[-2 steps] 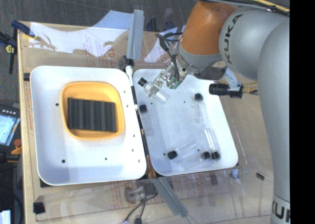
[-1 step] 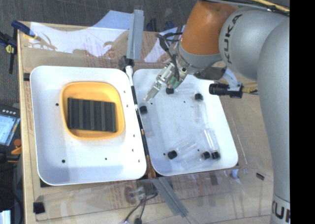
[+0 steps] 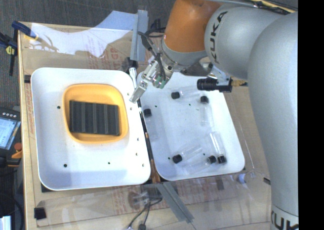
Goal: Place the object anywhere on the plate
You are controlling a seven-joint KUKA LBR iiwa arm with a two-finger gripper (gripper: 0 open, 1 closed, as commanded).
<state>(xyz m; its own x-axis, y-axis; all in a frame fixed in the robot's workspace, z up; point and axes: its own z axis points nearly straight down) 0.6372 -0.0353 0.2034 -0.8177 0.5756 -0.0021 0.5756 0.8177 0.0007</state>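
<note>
Pincer (image 3: 136, 92) sits over the ridge between the bins; can't tell its state, nothing seen in it. Clear vials (image 3: 216, 143) lie in the right bin (image 3: 167, 171). Yellow plate (image 3: 93, 95), left bin (image 3: 45, 168), carries a dark grille only. Pick and place not yet done, I'd say.

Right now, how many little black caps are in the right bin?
6: two near the top, one at the left edge, three near the bottom. The arm may hide more.

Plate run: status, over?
Tool over the seam between bins, nothing visibly held. Clear capped tubes lying in right bin. Yellow plate in left bin, dark ridged block on it.
</note>
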